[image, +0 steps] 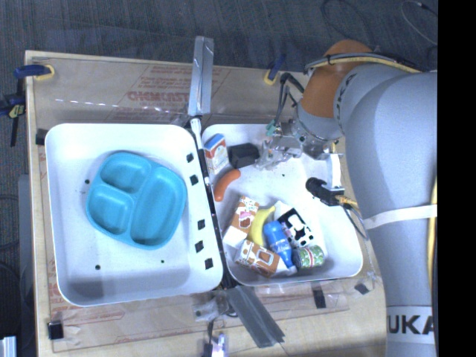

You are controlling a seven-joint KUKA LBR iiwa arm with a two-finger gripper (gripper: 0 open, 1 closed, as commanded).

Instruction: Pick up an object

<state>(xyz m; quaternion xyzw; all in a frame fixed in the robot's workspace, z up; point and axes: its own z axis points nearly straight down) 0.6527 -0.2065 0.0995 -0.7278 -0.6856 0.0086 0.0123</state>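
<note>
Progress looks slight: the gripper (pixel 277 152) hangs low over the far end of the right bin (pixel 343 262), its jaws too blurred to tell open from closed, and nothing visibly held. Toy groceries (pixel 274 238) lie heaped at the near end. The left bin (pixel 65 199) holds a blue divided tray (pixel 137 198). Both sit on a wooden desk (pixel 111 88) over dark carpet (pixel 111 13).

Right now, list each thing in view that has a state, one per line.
Blue tray: right way up in the left bin, nothing in its compartments.
Banana: lying in the right bin's pile.
Blue bottle: on its side.
Tool: low over the right bin's far end.
</note>
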